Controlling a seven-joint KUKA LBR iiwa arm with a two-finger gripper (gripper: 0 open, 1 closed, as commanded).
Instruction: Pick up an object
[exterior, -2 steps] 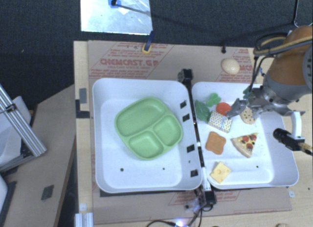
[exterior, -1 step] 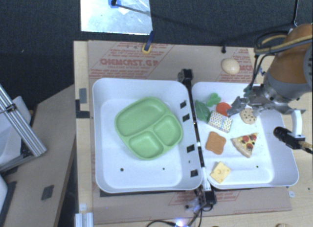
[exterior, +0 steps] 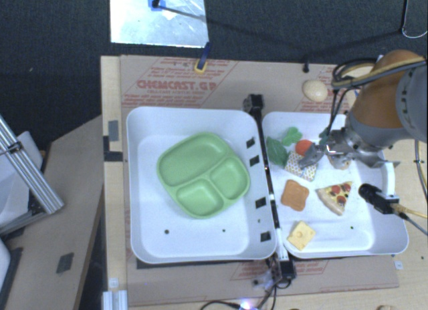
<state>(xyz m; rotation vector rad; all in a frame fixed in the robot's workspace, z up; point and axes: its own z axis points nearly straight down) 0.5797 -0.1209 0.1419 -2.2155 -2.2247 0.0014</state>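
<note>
The right bin (exterior: pixel 391 238) holds several toy foods: a green leafy piece (exterior: pixel 277 149), a red tomato (exterior: pixel 303 146), a checkered wafer (exterior: pixel 297 167), an orange-brown piece (exterior: pixel 295 195), a pizza slice (exterior: pixel 336 196) and a yellow cheese block (exterior: pixel 301 235). My gripper (exterior: pixel 313 156) is low in this bin, at the wafer's right edge and just below the tomato. Its tip overlaps the wafer. The grey wrist (exterior: pixel 374 125) hides the bin's back right part.
The left bin (exterior: pixel 144 238) holds a green divided plate (exterior: pixel 202 175). A beige egg-shaped object (exterior: pixel 315 89) lies on the cardboard behind the right bin. A black part with a cable (exterior: pixel 376 198) hangs over the right bin near the pizza slice.
</note>
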